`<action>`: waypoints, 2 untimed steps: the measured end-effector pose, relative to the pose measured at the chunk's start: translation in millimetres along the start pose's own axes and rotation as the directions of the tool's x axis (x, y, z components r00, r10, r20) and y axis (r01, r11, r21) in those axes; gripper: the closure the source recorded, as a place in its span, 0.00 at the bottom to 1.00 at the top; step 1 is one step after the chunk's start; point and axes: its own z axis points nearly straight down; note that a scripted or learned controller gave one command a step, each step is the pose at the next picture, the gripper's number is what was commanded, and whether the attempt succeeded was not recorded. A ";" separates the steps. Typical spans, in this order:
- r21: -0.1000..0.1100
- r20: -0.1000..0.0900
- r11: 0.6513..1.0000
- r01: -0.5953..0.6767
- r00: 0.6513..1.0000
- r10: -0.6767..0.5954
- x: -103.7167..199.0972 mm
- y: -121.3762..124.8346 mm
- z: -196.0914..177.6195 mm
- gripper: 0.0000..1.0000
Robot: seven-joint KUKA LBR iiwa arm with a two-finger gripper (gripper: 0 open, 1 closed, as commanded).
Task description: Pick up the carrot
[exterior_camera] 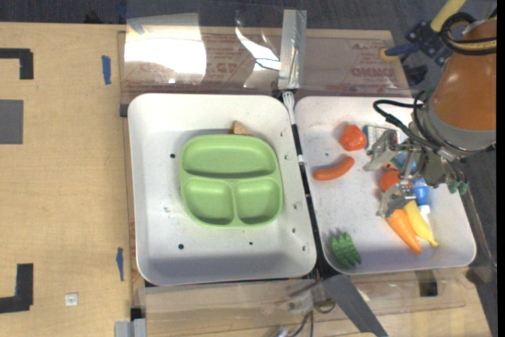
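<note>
One carrot [404, 226] lies below the pincer [397, 184]; no legible writing.

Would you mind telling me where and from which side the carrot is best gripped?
Probably across the carrot's thicker upper-left half, coming from above. It lies flat and slanted, tapering toward the lower right, with a yellow piece against its right side, so closing across there looks tight.

Overhead view of 2 white bins on the bench [55, 170]. Left bin [150, 170]: a green 3-compartment plate [231, 178]. Right bin [347, 201]: the hand [398, 174] low over the carrot [404, 227], beside a yellow item [423, 228], a red sausage [334, 168], a red-orange piece [353, 137] and a green piece [344, 248].
</note>
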 end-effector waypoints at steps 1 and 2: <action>0.001 0.005 1.000 0.005 1.000 -0.005 20.6 -22.2 124.3 0.00; 0.002 0.009 1.000 0.007 1.000 -0.007 19.3 -21.0 114.9 1.00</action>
